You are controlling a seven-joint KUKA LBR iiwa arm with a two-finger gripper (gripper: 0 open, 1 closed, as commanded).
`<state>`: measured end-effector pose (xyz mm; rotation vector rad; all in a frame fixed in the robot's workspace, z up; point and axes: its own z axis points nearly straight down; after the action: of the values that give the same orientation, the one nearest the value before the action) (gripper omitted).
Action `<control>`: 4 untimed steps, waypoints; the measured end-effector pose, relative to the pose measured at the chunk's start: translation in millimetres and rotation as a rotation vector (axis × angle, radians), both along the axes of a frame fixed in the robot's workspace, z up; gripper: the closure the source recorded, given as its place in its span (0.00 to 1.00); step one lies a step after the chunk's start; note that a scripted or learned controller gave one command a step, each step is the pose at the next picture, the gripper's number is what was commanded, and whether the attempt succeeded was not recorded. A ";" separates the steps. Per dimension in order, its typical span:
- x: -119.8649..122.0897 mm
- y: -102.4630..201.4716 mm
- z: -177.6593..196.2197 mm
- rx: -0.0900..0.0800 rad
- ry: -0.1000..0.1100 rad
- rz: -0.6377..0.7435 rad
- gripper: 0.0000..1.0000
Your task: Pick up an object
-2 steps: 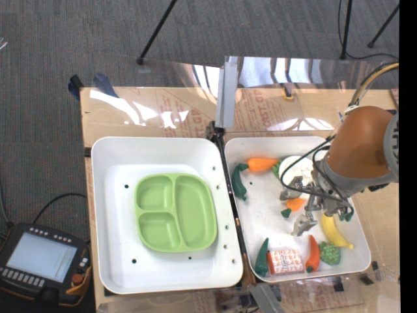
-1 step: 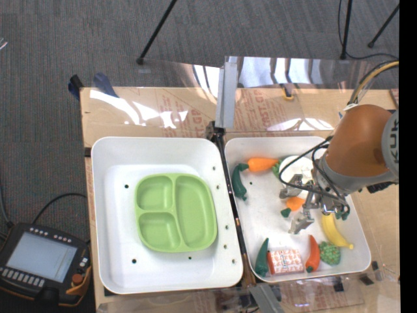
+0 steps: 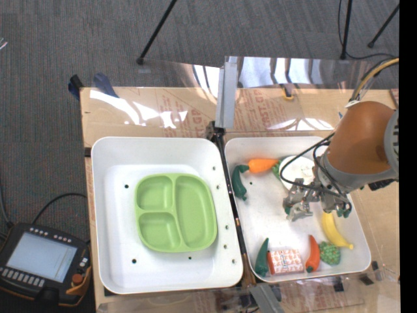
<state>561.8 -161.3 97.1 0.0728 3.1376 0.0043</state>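
Note:
The right bin (image 3: 257, 220) holds several toy foods. An orange carrot (image 3: 262, 165) lies at the back beside a dark green vegetable (image 3: 240, 182). A yellow banana (image 3: 333, 230) lies at the right. Along the front sit a green piece (image 3: 262, 257), a red and white box (image 3: 285, 261), a red-orange pepper (image 3: 313, 253) and a green broccoli (image 3: 331, 253). My gripper (image 3: 300, 207) hangs over the middle of this bin, left of the banana and below a white object (image 3: 301, 169). The arm's orange band (image 3: 361, 139) covers the bin's back right corner.
The left bin (image 3: 111, 175) holds a light green divided plate (image 3: 175, 212). A metal post (image 3: 225, 100) stands behind the gap between the bins. A teach pendant (image 3: 42, 259) lies on the floor at the lower left.

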 end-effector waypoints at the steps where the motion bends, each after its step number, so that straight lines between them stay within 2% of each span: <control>1: -0.7 1.3 -0.9 0.003 0.004 0.002 0.00; 2: 12.1 13.1 -10.0 -0.001 0.000 -0.026 0.00; 3: 13.2 14.4 0.0 0.000 -0.003 -0.022 1.00; 4: 20.0 26.6 -10.1 -0.001 0.001 -0.391 1.00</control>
<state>581.8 -134.7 87.0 0.6804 3.0640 0.0010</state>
